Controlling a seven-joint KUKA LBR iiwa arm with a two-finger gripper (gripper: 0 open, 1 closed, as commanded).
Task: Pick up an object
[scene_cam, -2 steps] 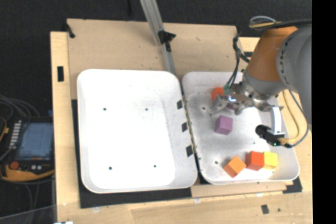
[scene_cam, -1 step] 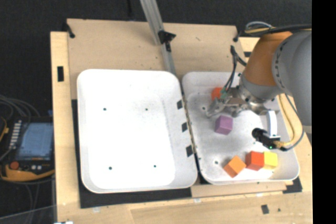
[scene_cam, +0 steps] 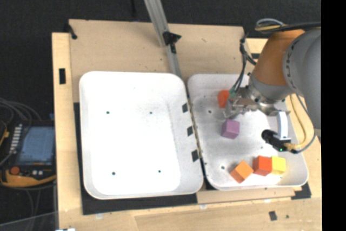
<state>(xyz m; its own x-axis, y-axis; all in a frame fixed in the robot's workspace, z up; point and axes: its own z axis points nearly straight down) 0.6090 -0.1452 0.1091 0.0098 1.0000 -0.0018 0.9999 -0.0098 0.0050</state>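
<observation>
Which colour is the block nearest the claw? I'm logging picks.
Orange block, in the camera view.

Legible text, labels, brands, numbers, signs: none. The blocks in the right bin (scene_cam: pixel 303 170) carry plain coloured faces with no markings that can be made out. The arm (scene_cam: pixel 281 65) shows no readable badge or lettering. The handheld device with a blue screen (scene_cam: pixel 35 146) at the left edge displays content too small and blurred to read. The worktop (scene_cam: pixel 119 46) bears no readable marks.
</observation>
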